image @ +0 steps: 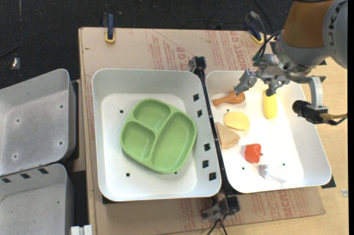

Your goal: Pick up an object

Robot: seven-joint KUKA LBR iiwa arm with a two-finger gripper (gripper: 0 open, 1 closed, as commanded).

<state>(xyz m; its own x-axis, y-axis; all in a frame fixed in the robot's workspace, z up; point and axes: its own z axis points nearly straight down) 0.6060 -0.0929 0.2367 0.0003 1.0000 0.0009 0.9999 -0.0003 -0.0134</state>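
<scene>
While you look down on the bench, you see red print repeated across the cardboard sheet (166,43) under the bins, but the letters are too broken up to read with any certainty. On the arm's (318,12) grey housing at the right edge you can make out part of dark lettering, cut off by the frame.

Count two white bins side by side. Your left bin (110,90) holds one thing: a green divided plate (159,134) with three compartments, lying flat near the middle.

Your right bin (310,145) holds six small things. One brown drumstick-shaped piece (229,99) lies near the upper left corner. One yellow banana-like piece (270,106) lies upright in the view, to the right of it. One pale yellow oval piece (237,121) sits below the drumstick, and one tan wedge (227,136) lies just under it against the bin's left wall. One red piece (253,153) sits lower, and one small whitish-grey piece (271,173) lies near the front edge.

You see the gripper (259,84) over the upper part of the right bin, its two fingers spread apart with nothing between them; one fingertip hangs just above the drumstick, the other just above the banana's top end.

Two clamps, one yellow (110,29) and one at the far right corner (254,26), sit on the cardboard's back edge.
</scene>
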